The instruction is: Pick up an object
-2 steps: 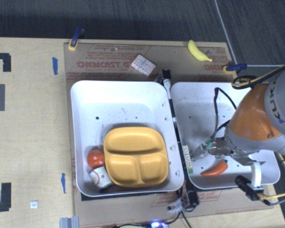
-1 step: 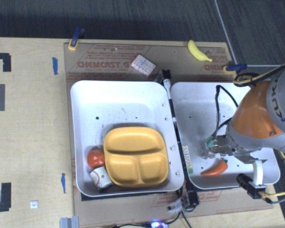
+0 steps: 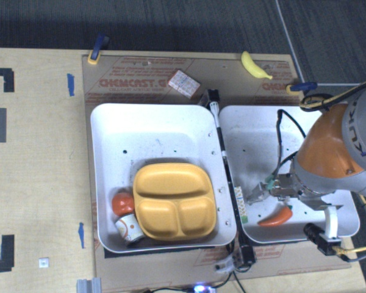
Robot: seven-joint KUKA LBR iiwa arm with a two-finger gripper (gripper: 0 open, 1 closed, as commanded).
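Right bin (image 3: 256,133) far half open | chili (image 3: 274,217) near front rim | jaws unclear

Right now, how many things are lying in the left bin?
3: a yellow divided tray at its middle, a red-orange ball at the tray's left edge, and a small white-and-orange toy below the ball. The tray may hide more.

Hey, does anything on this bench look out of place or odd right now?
Yes. A banana and a small patterned box lie on the cardboard behind the bins, outside either one. In the left bin, a yellow divided tray sits upside down.
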